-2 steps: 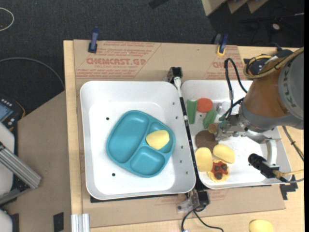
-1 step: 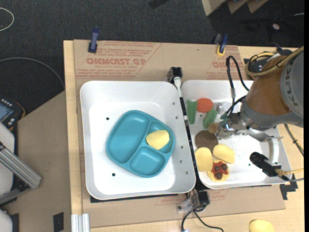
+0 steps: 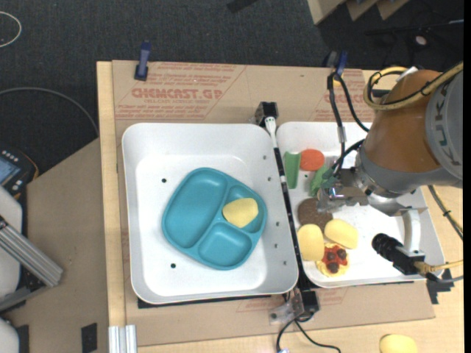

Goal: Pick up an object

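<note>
Right bin [image 3: 368,279], small toy pieces, seen from above. At the bin's 10 o'clock, a green piece [image 3: 292,169] lies along the left wall, with an orange-red round piece [image 3: 313,159] just beside it at its 2 o'clock. A brown piece [image 3: 313,213] sits near the left wall at the bin's 8 o'clock. At 7 o'clock, two pale yellow pieces [image 3: 310,241] [image 3: 341,233] lie touching or nearly so, and a red-and-yellow piece [image 3: 335,259] lies just below them; its shape is too small to read.

My gripper [image 3: 329,188] hangs over the bin's middle, above the brown piece. A second green piece [image 3: 319,180] shows at its 11 o'clock edge; whether I touch it cannot be told. My wrist covers the gripper's tip, so whether my grip is spread or closed cannot be made out. My orange band [image 3: 408,123] hides the bin's 2 o'clock area.

At 9 o'clock of this bin, the left bin [image 3: 140,197] holds a teal divided plate [image 3: 199,212]; a pale yellow piece [image 3: 240,212] rests in the plate's 3 o'clock compartment. A yellow object [image 3: 397,343] at the picture's 5 o'clock is cut off by the lower edge.
</note>
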Controlling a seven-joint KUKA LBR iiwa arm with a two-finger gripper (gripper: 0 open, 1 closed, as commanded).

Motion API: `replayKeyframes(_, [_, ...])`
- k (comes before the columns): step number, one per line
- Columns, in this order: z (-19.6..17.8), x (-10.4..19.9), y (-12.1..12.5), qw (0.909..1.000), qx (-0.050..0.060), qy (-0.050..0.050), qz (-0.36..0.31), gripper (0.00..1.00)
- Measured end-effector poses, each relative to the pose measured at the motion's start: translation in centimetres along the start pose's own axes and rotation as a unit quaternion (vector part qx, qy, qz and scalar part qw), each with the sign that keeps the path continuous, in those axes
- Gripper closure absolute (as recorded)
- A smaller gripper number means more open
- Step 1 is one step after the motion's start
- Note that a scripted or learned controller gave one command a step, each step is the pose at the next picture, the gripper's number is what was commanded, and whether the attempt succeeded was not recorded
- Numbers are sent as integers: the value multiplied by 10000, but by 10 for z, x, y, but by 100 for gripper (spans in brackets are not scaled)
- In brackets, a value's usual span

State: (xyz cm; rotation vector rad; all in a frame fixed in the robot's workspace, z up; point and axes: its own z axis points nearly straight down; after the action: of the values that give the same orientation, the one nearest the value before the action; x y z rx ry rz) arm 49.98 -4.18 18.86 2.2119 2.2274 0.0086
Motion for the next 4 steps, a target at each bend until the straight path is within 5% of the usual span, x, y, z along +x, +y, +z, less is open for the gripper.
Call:
replayKeyframes(3, [-29, 13, -5, 10000, -10, -17, 29, 100])
replayKeyframes(4, [-33, 62, 39, 10000, 10, -3, 4, 100])
